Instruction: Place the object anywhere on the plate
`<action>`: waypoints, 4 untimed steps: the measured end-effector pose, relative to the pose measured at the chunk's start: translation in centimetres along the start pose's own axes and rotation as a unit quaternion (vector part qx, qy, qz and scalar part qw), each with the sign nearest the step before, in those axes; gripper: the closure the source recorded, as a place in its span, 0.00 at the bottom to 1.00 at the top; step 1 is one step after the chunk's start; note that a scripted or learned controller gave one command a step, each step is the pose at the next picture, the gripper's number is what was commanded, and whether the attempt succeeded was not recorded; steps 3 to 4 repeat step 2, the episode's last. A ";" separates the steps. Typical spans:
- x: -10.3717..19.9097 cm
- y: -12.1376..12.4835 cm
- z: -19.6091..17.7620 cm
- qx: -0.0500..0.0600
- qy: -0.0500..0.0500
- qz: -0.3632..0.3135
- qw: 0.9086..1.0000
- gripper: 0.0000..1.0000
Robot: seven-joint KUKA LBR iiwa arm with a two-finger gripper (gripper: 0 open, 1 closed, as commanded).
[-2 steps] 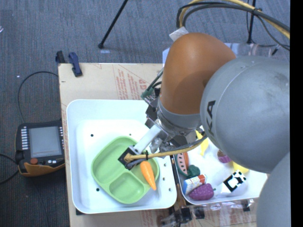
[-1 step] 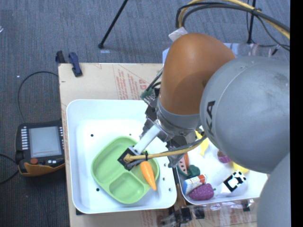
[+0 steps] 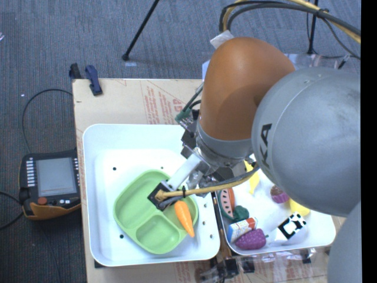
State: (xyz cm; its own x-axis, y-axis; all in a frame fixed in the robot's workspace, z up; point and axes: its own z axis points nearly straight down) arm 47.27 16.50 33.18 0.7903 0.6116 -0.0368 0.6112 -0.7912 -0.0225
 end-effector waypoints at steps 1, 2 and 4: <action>0.0 0.0 0.0 0.000 0.000 -0.001 1.000 0.00; 0.0 0.0 0.0 0.000 0.000 -0.001 1.000 0.00; 0.0 0.0 0.0 0.000 0.000 -0.001 1.000 0.00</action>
